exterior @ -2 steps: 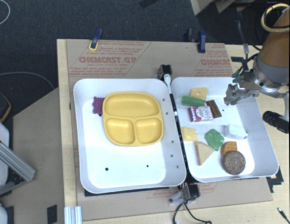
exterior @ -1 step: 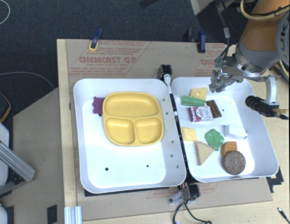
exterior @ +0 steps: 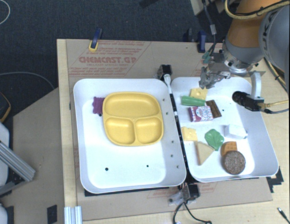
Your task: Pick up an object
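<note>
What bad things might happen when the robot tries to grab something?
The gripper hangs at the yellow cheese piece, which touches the green strip, so it might nudge both or grab neither. The piece also lies near the right bin's back wall, so it might slide against it.

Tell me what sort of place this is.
Most likely a robotics lab test bench, not a kitchen. A grey and orange arm reaches over two white bins clamped to a board, the food pieces such as the brown patty look like toys, and cables trail over dark carpet.
</note>
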You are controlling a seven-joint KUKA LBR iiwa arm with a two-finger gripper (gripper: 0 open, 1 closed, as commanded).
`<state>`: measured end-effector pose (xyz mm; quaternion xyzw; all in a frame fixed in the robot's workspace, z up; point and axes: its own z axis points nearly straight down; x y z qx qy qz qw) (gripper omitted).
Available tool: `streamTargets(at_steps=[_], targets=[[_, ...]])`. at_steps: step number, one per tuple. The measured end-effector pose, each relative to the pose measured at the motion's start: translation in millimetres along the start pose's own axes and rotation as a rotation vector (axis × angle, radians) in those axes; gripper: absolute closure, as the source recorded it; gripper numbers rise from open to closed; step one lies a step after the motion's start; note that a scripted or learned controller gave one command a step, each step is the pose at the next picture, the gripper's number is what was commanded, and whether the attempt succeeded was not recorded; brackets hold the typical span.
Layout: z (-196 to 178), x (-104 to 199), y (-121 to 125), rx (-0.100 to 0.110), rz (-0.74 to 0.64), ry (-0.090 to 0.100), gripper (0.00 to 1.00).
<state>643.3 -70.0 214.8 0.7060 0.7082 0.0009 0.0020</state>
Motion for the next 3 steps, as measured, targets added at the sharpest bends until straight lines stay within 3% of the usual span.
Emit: streamTargets(at_steps=[1,3], targets=[[-18.5,-5.5,-2.5,-0.001,0.003,0.0,1.0],[-20.1,1.6,-3.5,0.001,0.003,0.0,1.0]])
